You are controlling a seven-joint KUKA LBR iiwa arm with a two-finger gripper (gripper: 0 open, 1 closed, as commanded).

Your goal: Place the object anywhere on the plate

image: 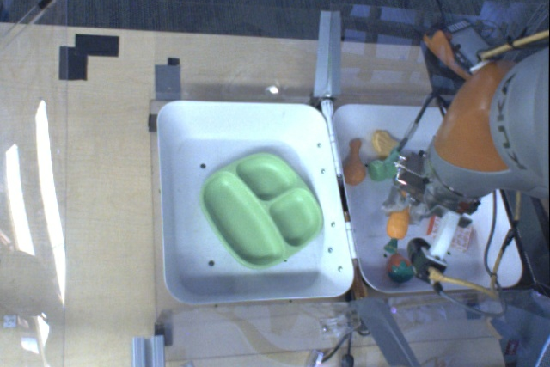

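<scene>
Taking the right-hand bin [507,266] as the landmark, the items at its near edge were a small green-and-red piece [400,270] and, just beyond it, an orange piece [397,224]. Over the bin's middle hung the end effector [414,189], the arm [498,120] entering from the right; whether it was released or clenched could not be determined, and nothing could be confirmed in its grip. Which item was the intended object could not be established; the orange piece lay closest to the tool. It appeared roughly rounded, so no long axis or heading could be read. Toward the bin's far end lay a green piece [379,169], a brown pin-shaped piece [354,162] by its left wall, and a yellow piece [384,139]. The green plate [262,208] sat in the neighbouring bin [185,142] to the left. In my judgement, the grasp should be centred, verified before lifting, and carried clear of the dividing wall.
</scene>
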